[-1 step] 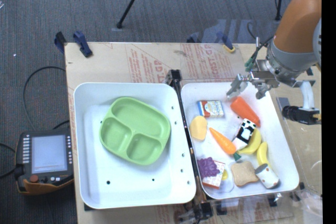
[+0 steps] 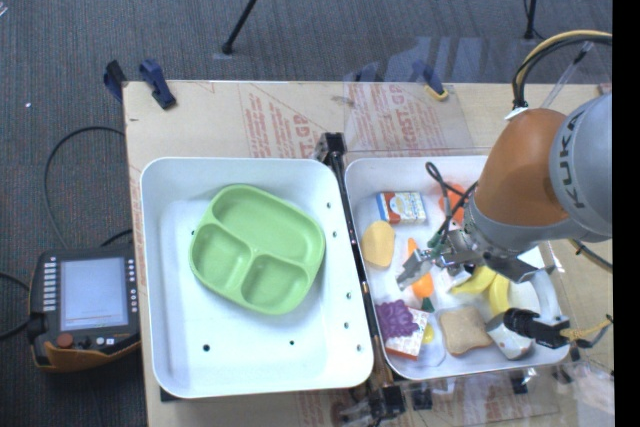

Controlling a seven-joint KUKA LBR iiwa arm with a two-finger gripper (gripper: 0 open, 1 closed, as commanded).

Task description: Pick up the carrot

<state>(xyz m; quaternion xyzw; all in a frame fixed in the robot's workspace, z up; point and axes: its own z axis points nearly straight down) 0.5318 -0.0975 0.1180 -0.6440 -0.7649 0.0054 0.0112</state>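
Observation:
The carrot looks to be the small orange piece in the middle of the right bin; part of it is hidden under the gripper. A second orange-red thing peeks out at the arm's upper left edge, and I cannot tell what it is. The gripper hangs low over the bin's middle, just above and touching or nearly touching the orange piece. The arm's orange band covers the right half of the bin.
Around the gripper lie a pale yellow round piece, a small carton, purple grapes, a toast slice and a banana. The left bin holds a green divided plate.

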